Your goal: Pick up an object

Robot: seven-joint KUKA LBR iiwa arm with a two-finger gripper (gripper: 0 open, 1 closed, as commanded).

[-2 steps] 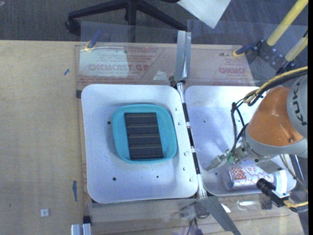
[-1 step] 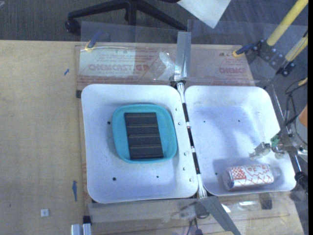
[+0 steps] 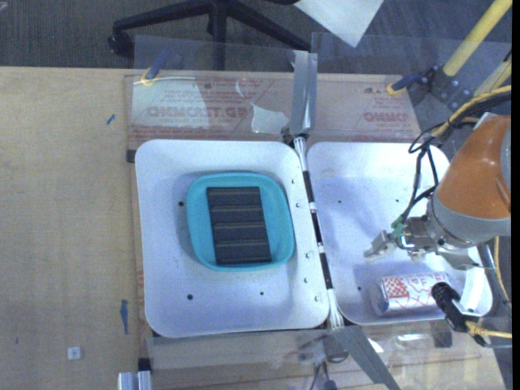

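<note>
The arm (image 3: 479, 181) is reaching in from the right, its orange band sitting over the right bin (image 3: 357, 185). Its pincer (image 3: 380, 248) is hanging low over the middle of that bin, pointing toward the left. The metal fingers (image 3: 375, 250) are showing as a small pale tip, and it is too small and blurred to tell how far apart they are standing. Nothing is showing between them.

A can (image 3: 409, 292) with a red and white checked label is lying on its side near the front edge of the right bin, just below and to the right of the pincer and apart from it.

In the left bin (image 3: 162, 218) a teal tray (image 3: 197, 218) is lying flat near the middle, and a dark ribbed block (image 3: 238, 225) is resting inside it.

Both bins are sitting side by side on the table (image 3: 57, 218). Black cables (image 3: 422, 169) are looping down beside the arm.
</note>
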